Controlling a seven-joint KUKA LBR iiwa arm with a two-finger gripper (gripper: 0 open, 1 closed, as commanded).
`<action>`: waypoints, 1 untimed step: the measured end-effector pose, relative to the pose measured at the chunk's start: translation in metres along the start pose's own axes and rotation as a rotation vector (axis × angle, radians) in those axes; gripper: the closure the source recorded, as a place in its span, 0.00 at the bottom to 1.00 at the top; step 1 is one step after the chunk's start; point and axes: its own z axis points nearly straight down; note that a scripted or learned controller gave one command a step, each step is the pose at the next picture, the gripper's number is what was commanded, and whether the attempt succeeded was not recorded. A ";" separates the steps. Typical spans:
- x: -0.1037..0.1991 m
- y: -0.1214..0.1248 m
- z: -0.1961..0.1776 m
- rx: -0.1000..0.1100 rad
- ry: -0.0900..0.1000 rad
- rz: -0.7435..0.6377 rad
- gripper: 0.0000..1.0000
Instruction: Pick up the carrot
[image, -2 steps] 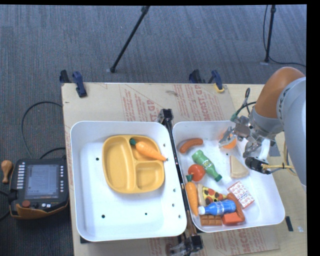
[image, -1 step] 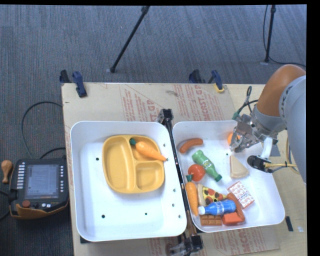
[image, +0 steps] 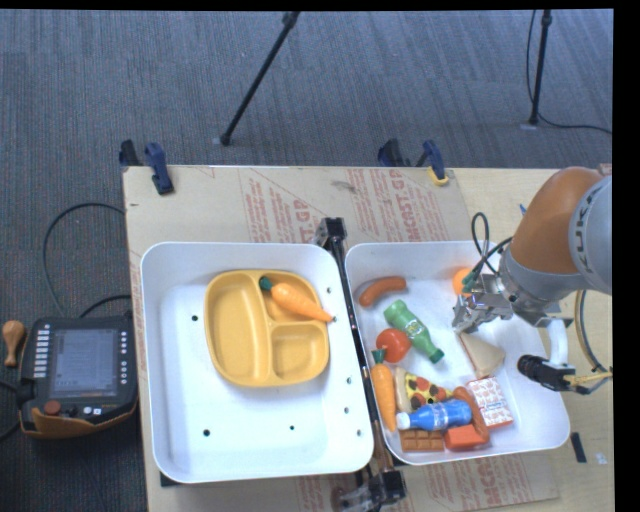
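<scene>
Along the near edge of the right bin (image: 558, 432), a blue bottle (image: 436, 415) lies on its side. A red block (image: 466, 437) touches it near the near right corner, and a red-and-white box (image: 491, 400) sits just beyond. A pizza slice (image: 420, 386) lies just behind the bottle.

One carrot (image: 383, 396) lies against that bin's left wall, tip toward the near edge, with a tomato (image: 392, 343) touching its far end. A green bottle (image: 412, 328) lies tilted beside the tomato, and a slice of bread (image: 483, 353) rests toward the right wall. A sausage (image: 382, 290) lies near the far left corner.

The gripper (image: 478, 312) hangs over the right bin's right half, just beyond the bread and near a small orange object (image: 460, 280). I cannot tell whether its jaws are apart or together. Nothing is seen held in it.

In the left bin (image: 150, 400), a yellow divided plate (image: 235, 340) sits toward the far edge. A second carrot (image: 298, 300) lies in its far right compartment, well apart from the gripper.

Two blue clamps (image: 155, 166) grip the bench's far edge.
</scene>
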 end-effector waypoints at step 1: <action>-0.026 -0.025 -0.114 -0.003 -0.001 0.162 1.00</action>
